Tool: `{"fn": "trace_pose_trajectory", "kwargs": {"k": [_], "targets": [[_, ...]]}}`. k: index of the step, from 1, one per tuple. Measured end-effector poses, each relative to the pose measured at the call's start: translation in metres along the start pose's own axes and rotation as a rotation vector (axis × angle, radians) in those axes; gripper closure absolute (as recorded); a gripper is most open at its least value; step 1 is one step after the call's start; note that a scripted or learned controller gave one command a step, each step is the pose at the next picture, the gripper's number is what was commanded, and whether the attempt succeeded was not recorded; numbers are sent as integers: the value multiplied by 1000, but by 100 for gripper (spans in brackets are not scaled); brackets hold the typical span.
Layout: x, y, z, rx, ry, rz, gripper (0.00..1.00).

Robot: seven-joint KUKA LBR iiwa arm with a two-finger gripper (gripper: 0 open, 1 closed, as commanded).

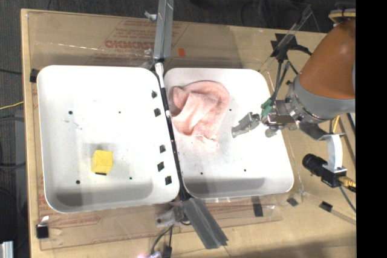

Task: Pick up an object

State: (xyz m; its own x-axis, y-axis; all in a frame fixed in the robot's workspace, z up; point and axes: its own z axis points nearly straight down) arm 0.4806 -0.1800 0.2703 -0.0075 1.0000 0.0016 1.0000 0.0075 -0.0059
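Right bin: floor open at front and right | pink cloth fills rear-left | left bin: broadly open, yellow block front-centre | divider between bins bars crossing low

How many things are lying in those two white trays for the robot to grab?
2. A yellow block lies in the left bin, toward its near left part. A crumpled pink cloth lies in the right bin, at its far left. Something small could be hidden under the cloth.
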Motion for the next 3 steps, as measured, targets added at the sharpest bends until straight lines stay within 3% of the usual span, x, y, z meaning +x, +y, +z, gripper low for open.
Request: {"fn": "trace_pose_trajectory", "kwargs": {"k": [1,2,3], "targets": [[-15,34,166,0,0,-28,0],[4,-3,179,-3,0,-103,0],[46,68,179,-1,0,14,0]]}}
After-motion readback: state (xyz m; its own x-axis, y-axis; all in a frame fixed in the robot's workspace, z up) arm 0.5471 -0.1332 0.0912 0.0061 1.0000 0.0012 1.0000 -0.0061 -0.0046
